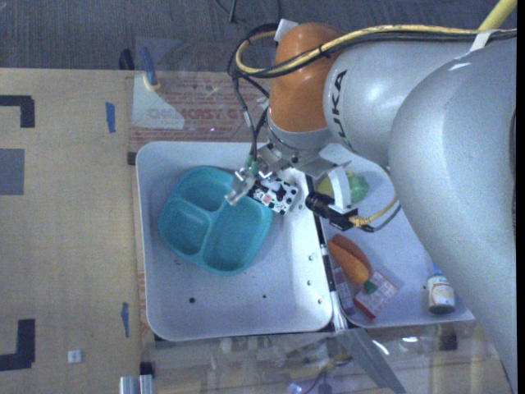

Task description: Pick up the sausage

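End effector (246, 183), its closure not discernible, is poised above the teal plate (215, 220); the sausage (351, 257), at four o'clock, should be approached squarely.

Grey arm (426, 113), orange wrist band, black KUKA lettering, yellow and black cables.

- Teal plate (215, 220) at frame centre-left, in left bin (164, 302).
- Gripper (246, 183) over plate's upper right rim, beside black-and-white item (277, 194).
- Orange sausage (351, 258), red box (373, 295), small bottle (440, 293) in right bin (406, 245), lower right.
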You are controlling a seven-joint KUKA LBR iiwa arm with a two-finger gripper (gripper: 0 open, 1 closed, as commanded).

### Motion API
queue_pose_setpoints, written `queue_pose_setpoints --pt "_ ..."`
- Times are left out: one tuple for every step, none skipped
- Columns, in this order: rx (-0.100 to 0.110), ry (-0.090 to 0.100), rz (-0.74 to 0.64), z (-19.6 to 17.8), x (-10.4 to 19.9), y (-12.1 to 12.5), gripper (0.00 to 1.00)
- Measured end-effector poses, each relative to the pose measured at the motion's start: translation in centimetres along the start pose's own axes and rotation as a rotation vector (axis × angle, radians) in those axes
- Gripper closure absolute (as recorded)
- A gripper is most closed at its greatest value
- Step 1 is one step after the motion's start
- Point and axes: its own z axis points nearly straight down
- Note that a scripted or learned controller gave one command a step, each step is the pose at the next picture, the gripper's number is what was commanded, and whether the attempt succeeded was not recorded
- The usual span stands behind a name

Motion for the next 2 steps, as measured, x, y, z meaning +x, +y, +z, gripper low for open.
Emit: queue_pose_setpoints --pt "-0.015 0.000 0.112 3.7 -1.5 1.7 0.00" --pt "-0.033 -0.019 -0.038 3.2 2.3 2.5 0.00"
